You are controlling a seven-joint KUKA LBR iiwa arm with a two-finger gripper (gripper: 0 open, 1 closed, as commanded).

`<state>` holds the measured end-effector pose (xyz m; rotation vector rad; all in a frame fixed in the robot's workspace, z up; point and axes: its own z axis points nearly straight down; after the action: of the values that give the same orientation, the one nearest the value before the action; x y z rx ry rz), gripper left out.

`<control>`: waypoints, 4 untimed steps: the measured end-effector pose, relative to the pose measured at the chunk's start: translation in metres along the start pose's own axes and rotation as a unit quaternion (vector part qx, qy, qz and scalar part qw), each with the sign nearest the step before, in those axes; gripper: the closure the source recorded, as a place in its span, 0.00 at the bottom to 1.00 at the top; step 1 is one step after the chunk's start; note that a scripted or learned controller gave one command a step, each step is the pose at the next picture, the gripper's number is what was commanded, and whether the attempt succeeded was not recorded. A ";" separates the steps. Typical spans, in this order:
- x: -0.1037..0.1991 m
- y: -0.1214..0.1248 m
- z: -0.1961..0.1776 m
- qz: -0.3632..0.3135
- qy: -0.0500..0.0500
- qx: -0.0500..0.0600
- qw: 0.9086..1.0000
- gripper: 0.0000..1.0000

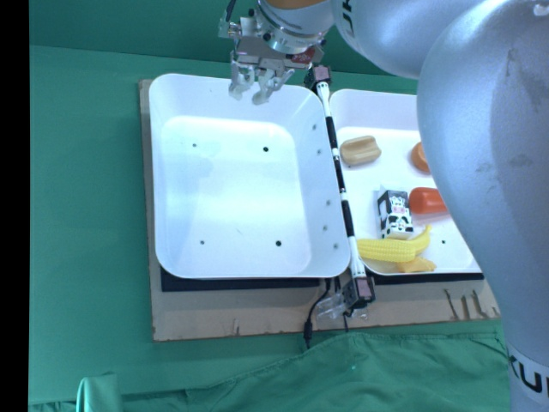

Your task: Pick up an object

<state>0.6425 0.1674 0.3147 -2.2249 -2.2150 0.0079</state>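
- Above, tool (251, 87): over far rim of left bin (232, 260), fingers slightly parted, gripping nothing.
- Right bin (382, 110): bun (360, 150), milk carton (395, 212), corn cob (388, 249), banana (417, 252), beside left bin.

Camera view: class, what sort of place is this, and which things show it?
Probably a robot lab test bench: a grey arm over two white bins on green cloth, with toy food like a banana.

2 white bins (171, 101) side by side, green cloth (86, 187) beneath.
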 end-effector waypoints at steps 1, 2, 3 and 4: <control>-0.038 -0.035 -0.037 0.001 0.001 -0.002 1.000 1.00; -0.038 -0.015 -0.064 -0.001 0.001 -0.005 1.000 1.00; -0.044 -0.006 -0.026 0.000 0.000 0.000 1.000 1.00; -0.003 0.048 -0.034 -0.002 0.001 -0.005 1.000 1.00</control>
<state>0.6904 0.1645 0.3490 -2.2245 -2.2243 -0.0060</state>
